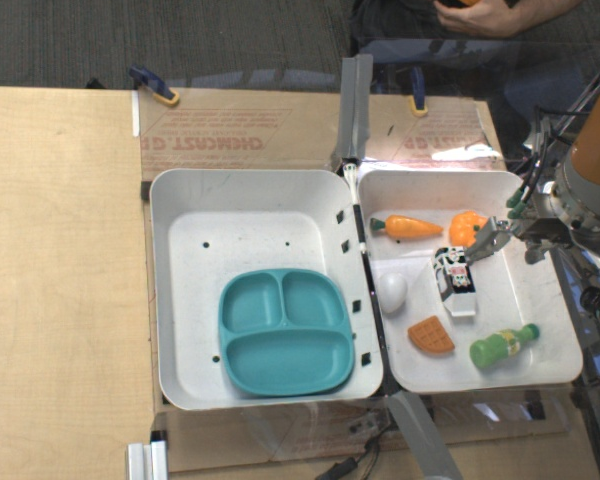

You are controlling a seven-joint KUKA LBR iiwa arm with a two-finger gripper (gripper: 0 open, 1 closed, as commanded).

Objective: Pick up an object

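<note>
From my remote seat I log 2 white bins side by side on the worktop (60, 268). The left bin (180, 268) carries a teal divided plate (286, 330) with 3 compartments, lying flat toward the near right of that bin.

The right bin (540, 368) carries the loose objects. A toy carrot (412, 229) lies along the far side, tip pointing right. Just right of it sits an orange round piece (466, 228), partly covered by the end effector. A small milk carton (455, 281) lies on its side near the middle of the bin. A white egg (392, 291) rests by the left wall. An orange waffle-like piece (431, 336) sits near the front, and a green bottle (502, 346) lies on its side to its right.

The arm comes in from the right. The end effector (488, 238) sits low over the right bin, its tip between the orange round piece and the top end of the milk carton, close to both. I see nothing between its fingers. I cannot tell whether it is released or clenched.
</note>
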